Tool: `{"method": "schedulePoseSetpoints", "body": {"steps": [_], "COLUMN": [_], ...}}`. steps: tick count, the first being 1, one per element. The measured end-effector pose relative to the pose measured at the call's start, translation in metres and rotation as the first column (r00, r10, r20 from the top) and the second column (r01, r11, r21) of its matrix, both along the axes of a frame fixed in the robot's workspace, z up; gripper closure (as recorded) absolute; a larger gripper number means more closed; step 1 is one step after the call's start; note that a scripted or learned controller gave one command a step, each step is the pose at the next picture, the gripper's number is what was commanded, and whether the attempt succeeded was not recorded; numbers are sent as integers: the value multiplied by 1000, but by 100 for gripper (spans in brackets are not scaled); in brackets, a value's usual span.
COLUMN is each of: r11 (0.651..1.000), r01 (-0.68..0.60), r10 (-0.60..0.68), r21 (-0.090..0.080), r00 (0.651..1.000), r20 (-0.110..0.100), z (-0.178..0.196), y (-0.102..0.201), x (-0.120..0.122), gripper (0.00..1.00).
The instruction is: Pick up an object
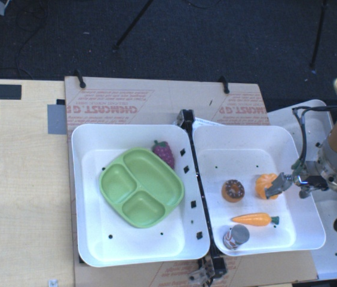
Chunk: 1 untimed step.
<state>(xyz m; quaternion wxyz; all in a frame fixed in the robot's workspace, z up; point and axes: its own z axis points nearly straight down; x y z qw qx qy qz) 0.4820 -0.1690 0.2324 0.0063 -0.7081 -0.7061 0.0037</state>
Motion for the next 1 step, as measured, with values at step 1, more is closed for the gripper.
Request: {"method": "schedulePoseSetpoints", "body": {"steps": [1], "r11": [1000], "r01": [-3], "r10": [3], "r21": [-2], "r00": [1000], "r20": [11], "z": [5], "y": [0], "x": [2], "gripper": [0]}}
